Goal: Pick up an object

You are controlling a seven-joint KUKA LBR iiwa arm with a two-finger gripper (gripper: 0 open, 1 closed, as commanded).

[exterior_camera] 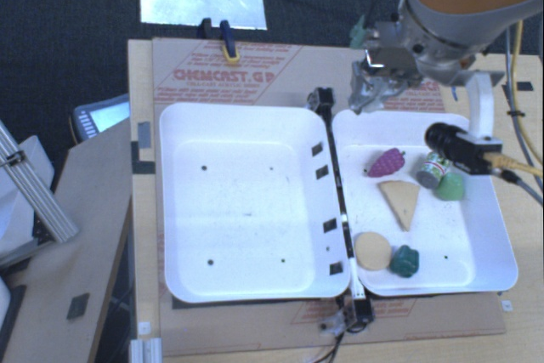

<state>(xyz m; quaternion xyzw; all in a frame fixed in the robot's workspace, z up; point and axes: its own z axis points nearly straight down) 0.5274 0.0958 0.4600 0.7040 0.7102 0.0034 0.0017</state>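
On the left we saw a shallow white plastic bin (242,200) sitting on the worktop (102,208). Beside it, touching, was a second white bin (484,268). Near its front edge lay a round tan cookie (371,251) just beside a dark green lumpy toy (405,261). Above them were a tan wedge (400,201) and a purple bunch of grapes (387,161). Farther right sat a small can (432,171) touching a light green ball (450,185). The gripper (367,93) hung over the back rim, holding nothing; we could not tell how its fingers were set.

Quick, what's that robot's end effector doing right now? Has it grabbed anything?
End effector: above the far edge of the right bin; open or shut cannot be told, and nothing is visible in it.
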